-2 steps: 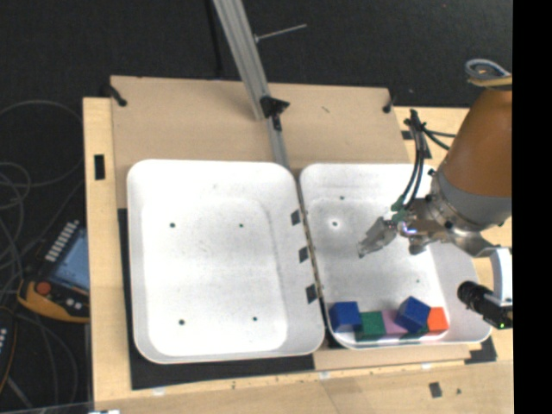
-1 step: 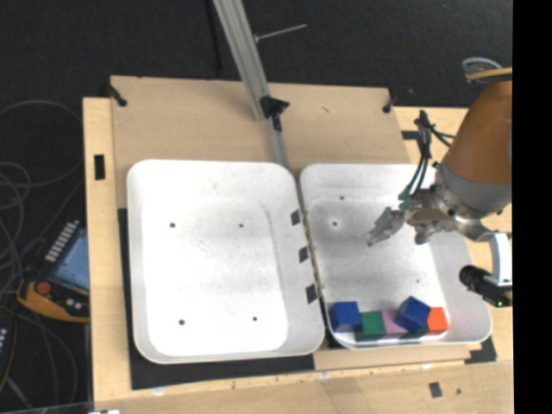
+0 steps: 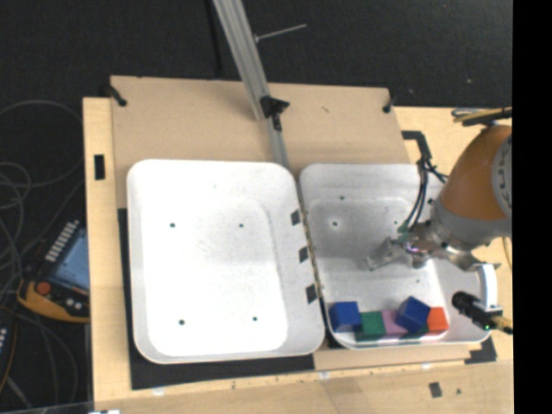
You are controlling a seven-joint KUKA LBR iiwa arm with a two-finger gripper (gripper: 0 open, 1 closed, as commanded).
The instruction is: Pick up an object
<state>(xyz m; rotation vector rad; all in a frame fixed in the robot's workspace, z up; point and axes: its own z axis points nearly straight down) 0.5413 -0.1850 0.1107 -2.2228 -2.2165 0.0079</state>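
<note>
A grey robot arm with an orange band reaches from the right over the right bin (image 3: 345, 188). Its gripper (image 3: 379, 260) hovers mid-bin; whether it is apart or together cannot be told. Along the bin's near edge sit two blue blocks (image 3: 345, 314) (image 3: 413, 313), a green block (image 3: 372, 324), a pink block (image 3: 393, 323) and an orange block (image 3: 437, 319).

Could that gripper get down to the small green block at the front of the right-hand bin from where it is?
Probably yes. The gripper is above the right white bin, with open floor between it and the small green block. But a blue cube and a pink piece flank it closely, leaving little room.
</note>
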